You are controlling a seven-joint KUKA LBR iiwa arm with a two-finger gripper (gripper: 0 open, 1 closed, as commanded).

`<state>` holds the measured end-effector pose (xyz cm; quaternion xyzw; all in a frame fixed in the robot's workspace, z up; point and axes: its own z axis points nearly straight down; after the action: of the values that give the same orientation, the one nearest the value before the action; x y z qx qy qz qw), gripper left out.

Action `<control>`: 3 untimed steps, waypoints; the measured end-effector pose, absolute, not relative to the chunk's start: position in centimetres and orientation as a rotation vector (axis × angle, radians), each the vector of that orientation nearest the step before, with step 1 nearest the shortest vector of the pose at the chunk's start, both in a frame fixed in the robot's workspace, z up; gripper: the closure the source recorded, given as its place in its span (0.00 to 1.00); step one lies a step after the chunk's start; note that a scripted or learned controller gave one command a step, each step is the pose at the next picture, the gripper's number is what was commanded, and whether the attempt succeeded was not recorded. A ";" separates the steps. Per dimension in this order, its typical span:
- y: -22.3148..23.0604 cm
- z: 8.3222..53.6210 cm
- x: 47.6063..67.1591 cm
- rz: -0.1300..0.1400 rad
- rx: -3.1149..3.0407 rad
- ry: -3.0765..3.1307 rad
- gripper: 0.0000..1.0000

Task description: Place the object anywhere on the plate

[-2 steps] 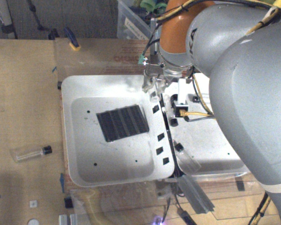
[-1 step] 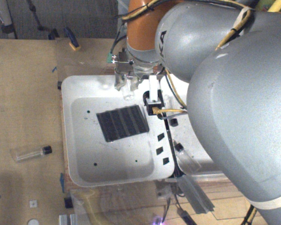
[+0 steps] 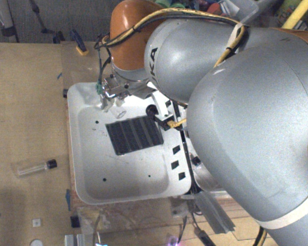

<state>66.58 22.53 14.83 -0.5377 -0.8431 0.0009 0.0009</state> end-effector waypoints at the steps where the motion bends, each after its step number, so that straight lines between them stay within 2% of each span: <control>1: 21.0 24.0 66.7 -0.006 -0.619 -3.086 1.00; 2: 22.4 14.4 64.9 0.000 -1.172 -2.913 1.00; 3: 21.7 9.4 58.8 -0.021 -1.584 -2.729 1.00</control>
<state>58.76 21.73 9.42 -0.5019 -0.8649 -0.0067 -0.0069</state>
